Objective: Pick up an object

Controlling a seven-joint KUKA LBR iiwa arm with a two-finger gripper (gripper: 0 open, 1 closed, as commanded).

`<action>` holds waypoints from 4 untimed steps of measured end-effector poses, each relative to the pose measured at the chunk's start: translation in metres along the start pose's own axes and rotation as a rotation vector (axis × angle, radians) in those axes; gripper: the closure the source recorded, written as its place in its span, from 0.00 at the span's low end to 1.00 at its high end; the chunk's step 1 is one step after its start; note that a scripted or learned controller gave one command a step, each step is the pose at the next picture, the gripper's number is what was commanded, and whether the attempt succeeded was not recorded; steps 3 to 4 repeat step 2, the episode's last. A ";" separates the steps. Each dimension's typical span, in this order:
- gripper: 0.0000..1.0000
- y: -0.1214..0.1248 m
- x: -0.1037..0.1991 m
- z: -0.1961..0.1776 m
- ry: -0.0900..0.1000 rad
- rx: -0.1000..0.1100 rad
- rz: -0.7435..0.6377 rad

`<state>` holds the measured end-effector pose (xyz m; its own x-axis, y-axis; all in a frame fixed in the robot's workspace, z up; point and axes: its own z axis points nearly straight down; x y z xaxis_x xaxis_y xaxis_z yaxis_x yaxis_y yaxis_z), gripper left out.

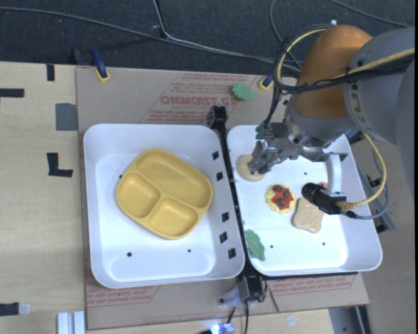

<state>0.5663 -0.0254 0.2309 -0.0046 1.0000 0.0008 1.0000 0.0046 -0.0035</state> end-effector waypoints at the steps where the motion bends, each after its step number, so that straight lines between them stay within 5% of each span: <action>1: 1.00 -0.011 0.048 0.012 0.000 0.000 0.000; 2: 1.00 -0.023 0.091 0.006 0.001 -0.001 -0.002; 4: 1.00 -0.023 0.091 0.006 0.001 -0.001 -0.002</action>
